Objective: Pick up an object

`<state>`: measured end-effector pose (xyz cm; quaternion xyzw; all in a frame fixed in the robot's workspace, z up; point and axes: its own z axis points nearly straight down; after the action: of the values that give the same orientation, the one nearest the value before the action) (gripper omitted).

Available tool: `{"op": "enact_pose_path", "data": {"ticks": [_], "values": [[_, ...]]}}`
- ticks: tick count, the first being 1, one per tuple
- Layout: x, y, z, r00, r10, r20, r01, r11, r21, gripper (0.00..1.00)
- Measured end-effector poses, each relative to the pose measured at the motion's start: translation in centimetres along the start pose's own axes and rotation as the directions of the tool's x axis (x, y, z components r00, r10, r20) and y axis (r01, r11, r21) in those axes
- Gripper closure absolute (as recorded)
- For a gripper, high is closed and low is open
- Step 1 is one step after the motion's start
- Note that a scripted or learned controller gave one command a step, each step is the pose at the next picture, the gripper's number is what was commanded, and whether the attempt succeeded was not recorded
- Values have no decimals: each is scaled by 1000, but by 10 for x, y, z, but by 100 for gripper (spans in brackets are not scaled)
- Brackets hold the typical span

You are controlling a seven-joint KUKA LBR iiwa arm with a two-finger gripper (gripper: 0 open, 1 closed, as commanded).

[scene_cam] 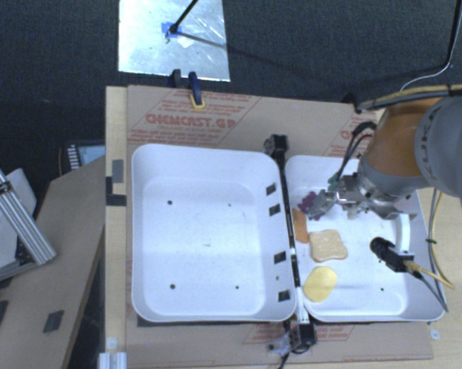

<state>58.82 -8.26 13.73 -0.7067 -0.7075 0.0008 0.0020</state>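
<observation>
My gripper [330, 198] is low over the back left part of the right bin [363, 298], at the end of the grey arm with the orange band. A small purple bunch-like object [313, 202] lies right at the gripper's tip, touching or almost touching it. A tan slice of toast [327, 244] lies just in front of the gripper. Nearer the front lies a yellow round piece [319, 283]. An orange strip [299, 226] rests against the bin's left wall.
The left bin [204, 292] stands beside the right one, with black clips along the shared wall [279, 219]. Both bins sit on a cardboard sheet [195, 118]. A shiny metal plate [174, 34] lies beyond the bench at the back.
</observation>
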Motion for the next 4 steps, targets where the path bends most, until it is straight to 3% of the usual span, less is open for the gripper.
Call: {"op": "enact_pose_path", "data": {"ticks": [1, 2, 3, 4], "values": [[-6, -55, 24, 1000, 2, 0, -2, 1000, 2, 0], [-6, -51, 12, 1000, -1, 2, 1, 1000, -6, 100], [-90, -76, -31, 1000, 8, 8, -8, 1000, -9, 100], [10, -98, -239, 1000, -11, 1, 11, 1000, -26, 100]]}}
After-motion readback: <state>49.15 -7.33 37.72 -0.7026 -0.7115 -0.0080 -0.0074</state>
